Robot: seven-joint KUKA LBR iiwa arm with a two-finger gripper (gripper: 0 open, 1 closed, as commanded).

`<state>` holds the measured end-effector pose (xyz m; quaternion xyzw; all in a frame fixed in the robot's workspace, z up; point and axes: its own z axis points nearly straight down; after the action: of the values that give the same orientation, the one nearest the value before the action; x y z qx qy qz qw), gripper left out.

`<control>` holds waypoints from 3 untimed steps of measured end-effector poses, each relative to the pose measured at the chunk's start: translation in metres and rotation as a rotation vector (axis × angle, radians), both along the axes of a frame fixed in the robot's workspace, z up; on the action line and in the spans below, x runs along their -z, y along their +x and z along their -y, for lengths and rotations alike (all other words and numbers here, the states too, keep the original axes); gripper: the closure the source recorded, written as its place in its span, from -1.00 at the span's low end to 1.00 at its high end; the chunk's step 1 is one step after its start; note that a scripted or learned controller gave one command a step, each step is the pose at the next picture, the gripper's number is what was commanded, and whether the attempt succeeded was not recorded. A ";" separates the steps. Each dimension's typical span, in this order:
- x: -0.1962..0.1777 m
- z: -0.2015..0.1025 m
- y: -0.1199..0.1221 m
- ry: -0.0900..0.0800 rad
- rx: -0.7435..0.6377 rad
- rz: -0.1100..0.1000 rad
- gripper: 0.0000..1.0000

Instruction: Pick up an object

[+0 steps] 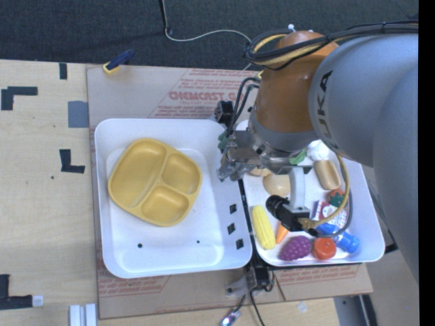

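Yellow divided plate (pixel 155 180) in your left bin (pixel 112 250), corn (pixel 263 225), purple grapes (pixel 296 248) in the right bin (pixel 370 209), gripper (pixel 234 161) hanging over the divide, grip state honestly unreadable.

Two white bins (pixel 163 267), one yellow plate (pixel 155 180)

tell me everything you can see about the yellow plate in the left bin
The yellow plate is a rounded, glossy tray that looks like plastic, split by raised ridges into three compartments: one large, two smaller. It lies flat and upright on the floor of the left bin, turned at an angle, toward the bin's far left part. Nothing lies in it, and no other item touches it.
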<state>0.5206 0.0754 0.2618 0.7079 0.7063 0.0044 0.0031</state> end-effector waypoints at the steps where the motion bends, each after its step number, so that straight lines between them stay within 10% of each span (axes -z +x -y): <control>1: -0.052 -0.052 0.016 0.000 -0.009 -0.006 1.00; 2: -0.092 -0.050 -0.039 0.000 -0.006 -0.011 1.00; 3: -0.051 -0.002 -0.024 -0.005 0.003 -0.015 1.00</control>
<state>0.4967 0.0772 0.3125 0.7089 0.7053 -0.0028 -0.0006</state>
